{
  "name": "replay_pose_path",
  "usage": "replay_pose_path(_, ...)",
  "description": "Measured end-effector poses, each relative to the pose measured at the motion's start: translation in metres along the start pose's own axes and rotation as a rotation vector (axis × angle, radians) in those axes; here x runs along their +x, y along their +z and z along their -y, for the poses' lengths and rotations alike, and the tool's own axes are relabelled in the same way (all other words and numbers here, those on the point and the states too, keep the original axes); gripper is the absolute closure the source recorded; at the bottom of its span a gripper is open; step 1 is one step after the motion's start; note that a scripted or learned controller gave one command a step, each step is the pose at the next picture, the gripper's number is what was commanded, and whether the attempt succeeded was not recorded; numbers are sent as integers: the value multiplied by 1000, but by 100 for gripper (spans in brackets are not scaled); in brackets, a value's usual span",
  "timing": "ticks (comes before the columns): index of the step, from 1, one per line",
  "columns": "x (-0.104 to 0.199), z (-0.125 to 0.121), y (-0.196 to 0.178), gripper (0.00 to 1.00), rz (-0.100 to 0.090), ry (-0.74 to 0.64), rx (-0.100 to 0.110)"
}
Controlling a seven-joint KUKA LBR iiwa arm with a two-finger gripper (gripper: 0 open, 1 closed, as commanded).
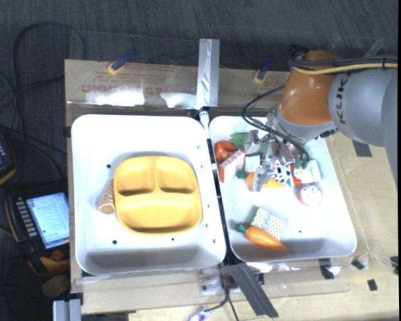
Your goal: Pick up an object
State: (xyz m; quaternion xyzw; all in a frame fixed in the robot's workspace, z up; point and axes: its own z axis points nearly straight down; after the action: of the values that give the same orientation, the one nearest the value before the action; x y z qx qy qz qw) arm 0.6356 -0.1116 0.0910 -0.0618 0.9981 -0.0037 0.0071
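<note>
1. The gripper [266,169] sits low in the cluttered pile at the right bin [337,236]'s 12 o'clock; I cannot tell its finger state.
2. Pick one target: the carrot [262,237], at 6 o'clock, lies apart.
3. Descend squarely, avoiding neighbours.

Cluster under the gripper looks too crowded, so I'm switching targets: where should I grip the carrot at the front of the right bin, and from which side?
Grip the carrot across its thick orange middle, coming straight down from above. It lies flat, tapering to the right, green top at its left end. Set the fingers across its long axis; the patterned packet touches its upper side, so expect contact there.
</note>
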Motion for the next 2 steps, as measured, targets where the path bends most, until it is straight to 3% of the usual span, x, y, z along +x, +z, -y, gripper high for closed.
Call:
replay_pose_path(1,38,11,0,0,0,43,-4)
replay_pose_path(2,26,-20,-1,0,2,99,-4)
